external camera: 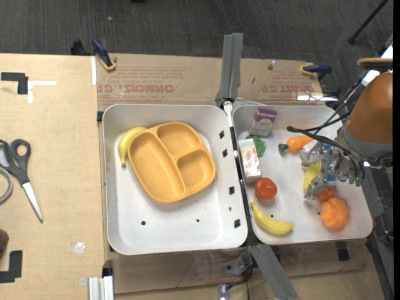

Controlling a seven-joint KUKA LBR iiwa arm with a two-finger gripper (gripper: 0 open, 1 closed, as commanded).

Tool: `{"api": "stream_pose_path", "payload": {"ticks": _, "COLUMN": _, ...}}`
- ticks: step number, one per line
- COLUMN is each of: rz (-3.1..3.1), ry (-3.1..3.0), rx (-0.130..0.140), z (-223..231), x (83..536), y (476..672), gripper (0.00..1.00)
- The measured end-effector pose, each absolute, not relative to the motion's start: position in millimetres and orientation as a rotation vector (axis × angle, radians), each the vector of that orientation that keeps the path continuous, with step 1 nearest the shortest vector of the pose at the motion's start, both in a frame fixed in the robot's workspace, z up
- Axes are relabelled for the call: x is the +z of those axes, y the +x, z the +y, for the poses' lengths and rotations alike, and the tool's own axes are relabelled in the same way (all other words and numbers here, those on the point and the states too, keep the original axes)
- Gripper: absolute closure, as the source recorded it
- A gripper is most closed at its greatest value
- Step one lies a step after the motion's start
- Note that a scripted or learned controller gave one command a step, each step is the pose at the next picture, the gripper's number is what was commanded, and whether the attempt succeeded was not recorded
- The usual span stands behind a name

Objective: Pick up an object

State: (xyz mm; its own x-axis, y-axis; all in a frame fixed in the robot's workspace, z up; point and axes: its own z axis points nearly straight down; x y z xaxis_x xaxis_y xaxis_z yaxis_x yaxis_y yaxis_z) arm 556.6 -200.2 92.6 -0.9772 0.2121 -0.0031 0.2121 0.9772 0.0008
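claw (pixel 320 179) low in right bin (pixel 294 220) — among fruit

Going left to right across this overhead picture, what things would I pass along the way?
Scissors → banana tucked beside the orange divided plate in the left bin → small carton → tomato → gripper in the right bin.
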Motion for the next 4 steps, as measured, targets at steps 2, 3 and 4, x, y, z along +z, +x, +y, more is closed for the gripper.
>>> {"api": "stream_pose_path", "payload": {"ticks": 2, "rz": 3.117, "ry": 0.33, "rx": 0.0, "z": -199.3, "x": 102.5, "y": 558.2, "gripper": 0.0}}
{"api": "stream_pose_path", "payload": {"ticks": 3, "rz": 3.107, "ry": 0.434, "rx": 0.01, "z": -215.4, "x": 92.8, "y": 514.2, "gripper": 0.0}}
{"api": "stream_pose_path", "payload": {"ticks": 4, "rz": 3.103, "ry": 0.496, "rx": 0.008, "z": -218.0, "x": 91.6, "y": 479.2, "gripper": 0.0}}
